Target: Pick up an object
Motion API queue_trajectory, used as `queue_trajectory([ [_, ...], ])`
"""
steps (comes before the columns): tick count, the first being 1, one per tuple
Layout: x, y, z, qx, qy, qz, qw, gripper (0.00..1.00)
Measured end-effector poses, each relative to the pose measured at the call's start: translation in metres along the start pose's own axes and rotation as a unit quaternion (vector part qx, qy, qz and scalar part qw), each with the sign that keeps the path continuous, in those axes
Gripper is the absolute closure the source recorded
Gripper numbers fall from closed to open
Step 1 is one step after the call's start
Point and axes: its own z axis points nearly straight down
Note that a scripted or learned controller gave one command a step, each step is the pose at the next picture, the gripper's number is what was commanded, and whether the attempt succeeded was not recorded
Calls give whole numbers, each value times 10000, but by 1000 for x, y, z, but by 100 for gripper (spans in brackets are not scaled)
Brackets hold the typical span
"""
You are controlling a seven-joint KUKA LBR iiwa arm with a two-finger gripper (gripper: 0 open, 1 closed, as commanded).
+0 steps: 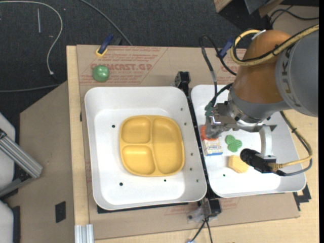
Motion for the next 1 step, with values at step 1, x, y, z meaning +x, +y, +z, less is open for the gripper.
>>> queue_trajectory([
  [1,45,2,-5,-3,-7,10,10000,100],
])
